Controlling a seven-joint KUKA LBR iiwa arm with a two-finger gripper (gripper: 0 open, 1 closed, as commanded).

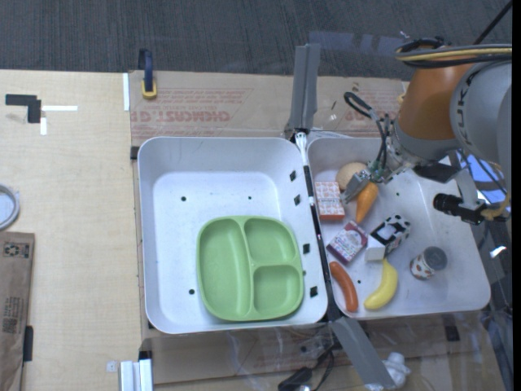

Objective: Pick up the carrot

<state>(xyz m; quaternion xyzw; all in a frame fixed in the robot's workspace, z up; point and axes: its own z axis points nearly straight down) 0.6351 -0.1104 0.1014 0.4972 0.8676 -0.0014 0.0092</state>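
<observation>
The carrot (pixel 365 204) is a short orange piece lying tilted in the back left part of the right bin (pixel 456 300), its thick end toward the back. My gripper (pixel 365 182) hangs directly over that thick end, at or just above it, with the arm's orange band (pixel 427 104) up and to the right. The gripper's body hides the contact point, so whether the carrot is held is unclear.
Around the carrot lie a beige round item (pixel 350 172), a red-and-white box (pixel 329 201), a pink packet (pixel 348 243), a black-and-white box (pixel 390 232), a banana (pixel 383 287), a red sausage (pixel 344 287) and a small can (pixel 428 261). The left bin (pixel 163 218) holds a green divided plate (pixel 251 268).
</observation>
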